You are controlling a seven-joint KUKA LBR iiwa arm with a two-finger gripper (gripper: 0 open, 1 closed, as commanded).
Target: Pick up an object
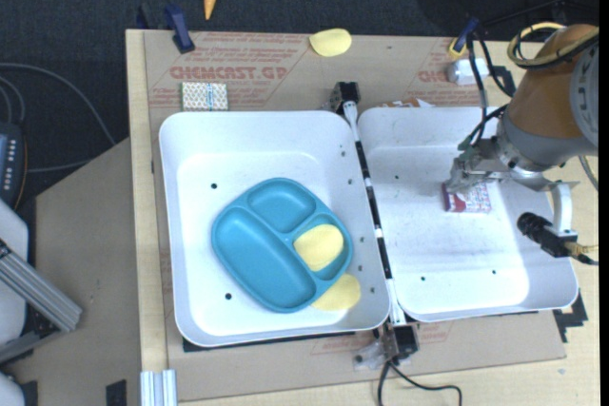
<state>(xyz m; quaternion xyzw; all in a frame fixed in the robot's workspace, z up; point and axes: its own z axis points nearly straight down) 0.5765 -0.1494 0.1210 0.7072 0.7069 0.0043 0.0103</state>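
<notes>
Bins sat side by side on a cardboard sheet (pixel 285 62), and the right bin (pixel 419 280) serves as the landmark for what follows. Inside that bin, toward its far right part, lay a small flat packet (pixel 469 199) with red and white print, resting on the bin floor. The gripper (pixel 473 168) stood directly over the packet's far edge, its metal tip low and close to the packet; whether the claw was spread or closed, and whether it had any hold on the packet, could not be told from this angle. The arm (pixel 552 100), grey with an orange band, came in over the right bin's far right corner.

To the left of the right bin, touching it along a shared edge, was the left bin (pixel 190 157). It held a blue divided tray (pixel 271 247), with one yellow piece (pixel 320 245) lying in a tray compartment and a second yellow piece (pixel 338 295) on the bin floor just beside the tray. Beyond the right bin's far left corner, on the cardboard, lay another yellow piece (pixel 330 42).
</notes>
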